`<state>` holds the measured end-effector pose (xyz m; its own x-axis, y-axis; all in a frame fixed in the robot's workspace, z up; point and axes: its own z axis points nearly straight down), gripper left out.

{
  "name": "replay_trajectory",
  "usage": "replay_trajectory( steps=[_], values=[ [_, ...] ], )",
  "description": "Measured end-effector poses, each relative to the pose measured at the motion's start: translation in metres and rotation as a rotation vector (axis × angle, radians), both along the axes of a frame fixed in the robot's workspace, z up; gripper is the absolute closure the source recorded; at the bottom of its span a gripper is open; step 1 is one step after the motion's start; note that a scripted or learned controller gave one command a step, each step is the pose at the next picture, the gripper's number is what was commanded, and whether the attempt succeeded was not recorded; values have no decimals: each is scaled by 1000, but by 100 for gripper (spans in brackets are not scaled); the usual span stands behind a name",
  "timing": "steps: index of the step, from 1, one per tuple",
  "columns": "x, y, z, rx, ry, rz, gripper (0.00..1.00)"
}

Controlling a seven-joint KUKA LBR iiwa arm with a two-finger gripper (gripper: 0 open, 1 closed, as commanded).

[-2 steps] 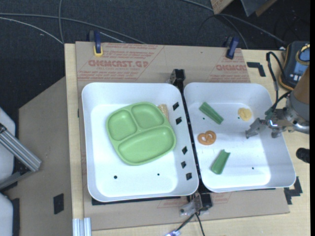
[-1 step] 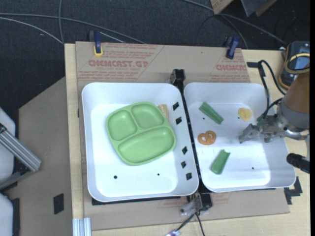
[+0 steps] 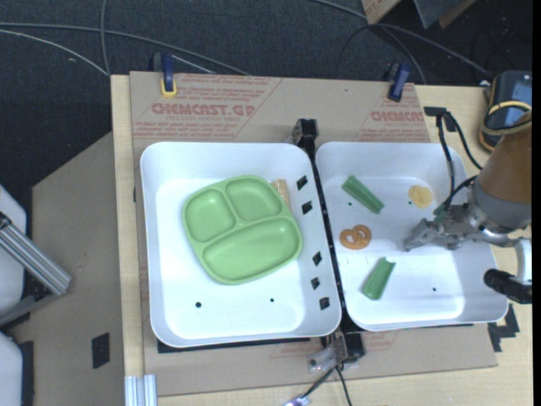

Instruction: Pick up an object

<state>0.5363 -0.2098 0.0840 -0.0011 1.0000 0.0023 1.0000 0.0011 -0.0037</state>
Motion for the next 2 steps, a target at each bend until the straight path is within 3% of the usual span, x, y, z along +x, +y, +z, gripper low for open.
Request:
replay_trajectory(
  steps=[1,2],
  values=[
    [1,0,12,0,-3,0,100],
    [1,-3,54,-3,-5,0,100]
  ],
)
